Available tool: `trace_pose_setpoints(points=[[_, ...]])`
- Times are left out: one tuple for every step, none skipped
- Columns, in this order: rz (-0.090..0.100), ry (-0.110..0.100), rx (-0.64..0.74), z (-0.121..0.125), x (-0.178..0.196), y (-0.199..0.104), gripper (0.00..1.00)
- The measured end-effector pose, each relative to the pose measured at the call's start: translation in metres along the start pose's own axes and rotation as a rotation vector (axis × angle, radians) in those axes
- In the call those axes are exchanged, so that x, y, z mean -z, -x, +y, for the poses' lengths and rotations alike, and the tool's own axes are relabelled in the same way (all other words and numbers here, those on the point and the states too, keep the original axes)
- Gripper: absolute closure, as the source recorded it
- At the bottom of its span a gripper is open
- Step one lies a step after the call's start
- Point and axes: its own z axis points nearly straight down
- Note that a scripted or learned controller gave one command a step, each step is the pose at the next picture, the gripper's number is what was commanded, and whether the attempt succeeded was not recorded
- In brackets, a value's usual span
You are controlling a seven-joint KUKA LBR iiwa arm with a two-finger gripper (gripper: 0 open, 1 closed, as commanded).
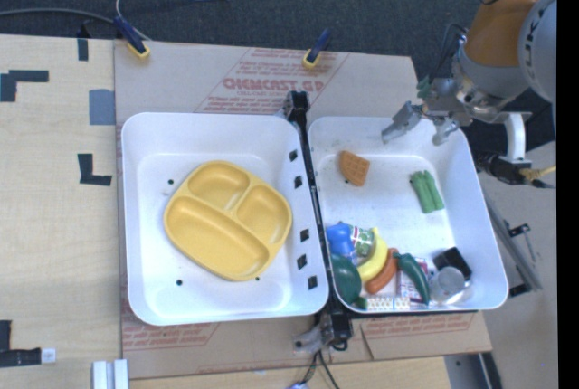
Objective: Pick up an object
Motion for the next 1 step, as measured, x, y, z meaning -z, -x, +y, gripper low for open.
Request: trace_pose_setpoints(points=[[0.0, 0.001, 0.001, 0.0327, 0.0175, -0.008, 0.0]])
